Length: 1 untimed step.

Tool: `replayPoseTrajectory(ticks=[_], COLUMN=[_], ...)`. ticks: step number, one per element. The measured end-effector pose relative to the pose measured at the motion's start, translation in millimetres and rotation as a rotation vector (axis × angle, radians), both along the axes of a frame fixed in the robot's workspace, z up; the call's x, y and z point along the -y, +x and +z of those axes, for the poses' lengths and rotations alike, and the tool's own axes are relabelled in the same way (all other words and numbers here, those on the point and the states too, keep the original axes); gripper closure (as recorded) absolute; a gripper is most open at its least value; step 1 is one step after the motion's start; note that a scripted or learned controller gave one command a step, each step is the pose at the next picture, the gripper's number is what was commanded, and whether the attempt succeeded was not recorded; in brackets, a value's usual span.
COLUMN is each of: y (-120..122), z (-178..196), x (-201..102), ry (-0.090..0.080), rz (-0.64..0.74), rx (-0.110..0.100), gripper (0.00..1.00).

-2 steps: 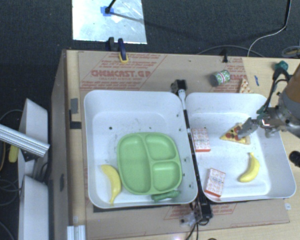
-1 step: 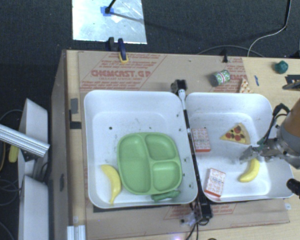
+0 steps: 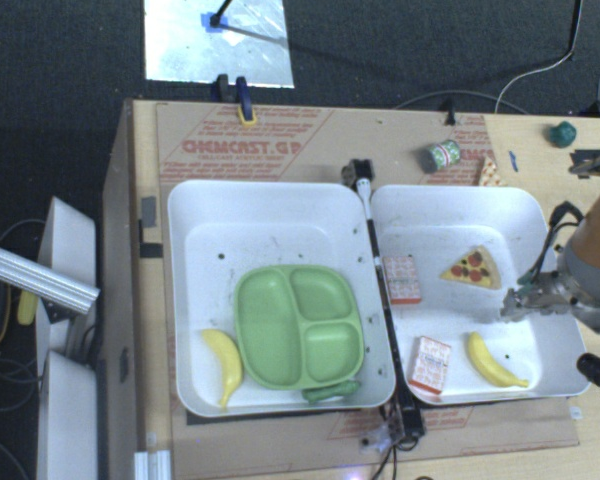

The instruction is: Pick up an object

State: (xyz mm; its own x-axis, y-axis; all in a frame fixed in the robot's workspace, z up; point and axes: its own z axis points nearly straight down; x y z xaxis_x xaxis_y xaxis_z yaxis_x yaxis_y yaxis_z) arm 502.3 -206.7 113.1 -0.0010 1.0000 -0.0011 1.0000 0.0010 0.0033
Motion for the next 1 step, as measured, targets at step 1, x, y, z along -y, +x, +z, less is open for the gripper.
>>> replayPoseTrajectory(ticks=[1], y=[0.0], z=[-0.1], x=[0.0], ry=[0.000], rz=[0.000], rx=[0.000], gripper=[0.00])
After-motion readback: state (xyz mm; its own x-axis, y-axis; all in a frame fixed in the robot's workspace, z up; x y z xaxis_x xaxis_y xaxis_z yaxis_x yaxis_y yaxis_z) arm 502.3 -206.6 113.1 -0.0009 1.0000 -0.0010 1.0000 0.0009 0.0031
